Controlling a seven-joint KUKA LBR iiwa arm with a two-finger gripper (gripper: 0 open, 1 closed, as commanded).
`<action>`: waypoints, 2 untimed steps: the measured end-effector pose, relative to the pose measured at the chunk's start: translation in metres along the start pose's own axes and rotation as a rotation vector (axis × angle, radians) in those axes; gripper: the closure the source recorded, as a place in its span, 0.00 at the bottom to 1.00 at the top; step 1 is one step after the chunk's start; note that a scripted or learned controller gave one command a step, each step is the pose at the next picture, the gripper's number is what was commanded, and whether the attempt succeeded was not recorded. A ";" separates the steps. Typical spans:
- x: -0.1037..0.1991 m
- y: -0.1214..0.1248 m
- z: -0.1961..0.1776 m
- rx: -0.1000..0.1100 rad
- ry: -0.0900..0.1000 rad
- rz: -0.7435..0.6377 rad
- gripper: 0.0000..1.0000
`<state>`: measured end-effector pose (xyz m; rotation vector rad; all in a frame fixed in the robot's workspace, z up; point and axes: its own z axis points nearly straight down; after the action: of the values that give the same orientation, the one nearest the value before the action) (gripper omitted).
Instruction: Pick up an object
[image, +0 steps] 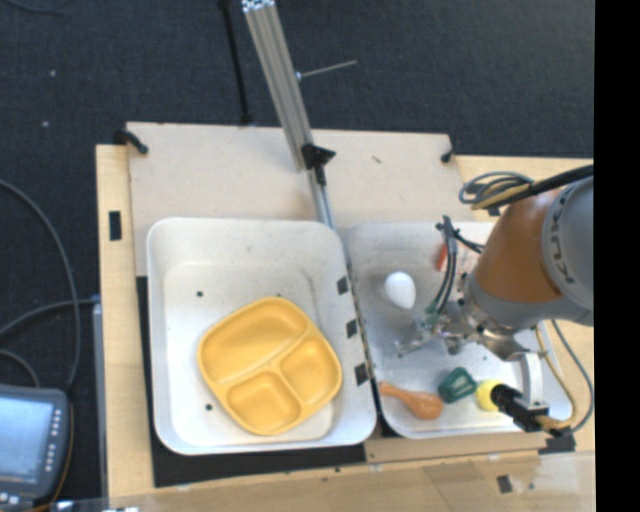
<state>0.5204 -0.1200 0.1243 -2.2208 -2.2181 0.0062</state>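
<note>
Camera view. Left bin (180, 300): shallow white plastic, rounded corners, faint specks. In it, toward 5 o'clock, lies a yellow tray (268, 364), smooth and glossy, rounded, divided into three compartments.

Right bin (372, 260): same white plastic. Near its 10 o'clock lies a white egg (400, 290), smooth and oval. Along the 6 o'clock rim lie an orange spoon (414, 400), matte and curved; a green block (457, 384), small and angular; and a yellow piece (487, 396), rounded, partly behind a black part at 5 o'clock.

Arm (530, 262) enters from 3 o'clock: grey casing, broad glossy orange band, thin cables along the wrist. Gripper (432, 335), bare metal, is low over the bin centre, between egg and green block. Finger opening: cannot tell; no object visible between them.
</note>
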 end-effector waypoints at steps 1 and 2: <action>-0.001 0.000 0.025 -0.003 -0.001 0.001 0.00; -0.001 0.002 0.012 -0.009 0.001 0.006 1.00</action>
<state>0.5222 -0.1213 0.1119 -2.2309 -2.2159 -0.0053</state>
